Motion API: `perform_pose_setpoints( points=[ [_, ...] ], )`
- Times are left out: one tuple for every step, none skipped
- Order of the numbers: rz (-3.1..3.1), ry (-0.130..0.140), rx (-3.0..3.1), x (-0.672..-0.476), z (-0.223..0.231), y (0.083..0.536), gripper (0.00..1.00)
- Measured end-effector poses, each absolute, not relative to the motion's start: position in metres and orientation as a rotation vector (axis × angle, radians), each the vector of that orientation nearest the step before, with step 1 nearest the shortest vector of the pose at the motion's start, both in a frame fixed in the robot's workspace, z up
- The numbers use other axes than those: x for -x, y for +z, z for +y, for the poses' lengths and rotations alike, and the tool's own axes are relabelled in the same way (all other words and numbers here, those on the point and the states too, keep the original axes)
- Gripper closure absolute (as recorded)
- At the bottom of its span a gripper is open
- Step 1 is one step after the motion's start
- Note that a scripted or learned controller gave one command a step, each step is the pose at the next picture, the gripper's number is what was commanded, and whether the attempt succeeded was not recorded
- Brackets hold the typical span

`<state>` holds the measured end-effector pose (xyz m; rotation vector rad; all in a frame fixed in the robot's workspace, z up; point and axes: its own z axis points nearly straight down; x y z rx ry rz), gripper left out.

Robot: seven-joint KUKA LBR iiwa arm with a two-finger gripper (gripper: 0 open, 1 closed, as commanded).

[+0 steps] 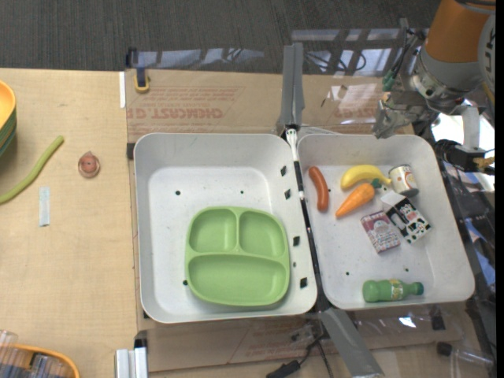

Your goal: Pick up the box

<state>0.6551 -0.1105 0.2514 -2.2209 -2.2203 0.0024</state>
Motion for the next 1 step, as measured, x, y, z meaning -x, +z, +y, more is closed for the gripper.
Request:
perform_pose_setpoints(
  points=[
    [-2.492, 0.002, 1.912, -0.6391, -0.1047, 0.1779, 0.00]
  ],
)
